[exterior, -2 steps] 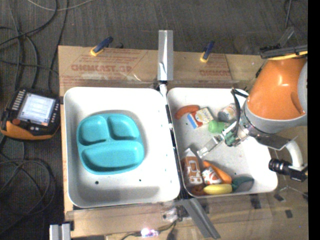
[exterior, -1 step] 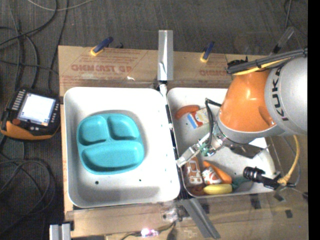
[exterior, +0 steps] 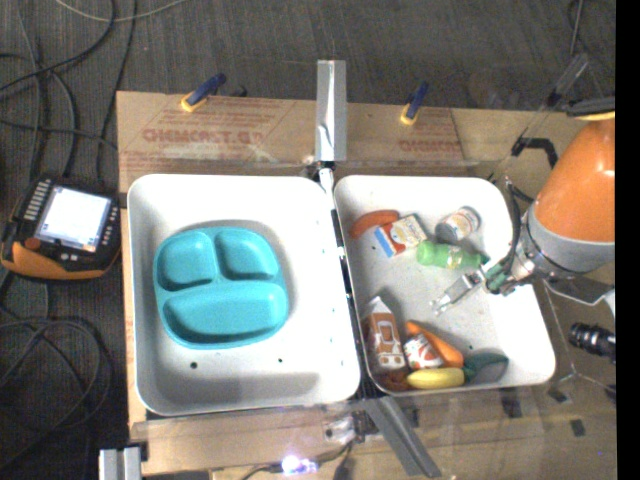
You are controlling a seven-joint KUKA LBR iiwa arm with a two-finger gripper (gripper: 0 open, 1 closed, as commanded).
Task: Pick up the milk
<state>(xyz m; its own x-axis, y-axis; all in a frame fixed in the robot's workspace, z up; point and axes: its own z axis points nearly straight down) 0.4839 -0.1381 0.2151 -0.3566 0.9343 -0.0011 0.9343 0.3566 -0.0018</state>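
Observation:
The milk (exterior: 383,334) is a small gable-top carton with a brown front and a white top, lying near the front left corner of the right bin (exterior: 520,320). My gripper (exterior: 455,293) hangs over the middle of that bin, up and to the right of the carton and apart from it. It points left from the grey wrist with the orange band (exterior: 580,183). Nothing shows in it.
Around the milk lie a small red-and-white carton (exterior: 421,351), a carrot (exterior: 441,342), a banana (exterior: 435,378) and a dark green item (exterior: 486,366). Farther back are a green bottle (exterior: 446,256), a can (exterior: 458,225), an orange-white box (exterior: 402,234) and a sausage (exterior: 373,219). A blue divided plate (exterior: 222,286) sits in the left bin.

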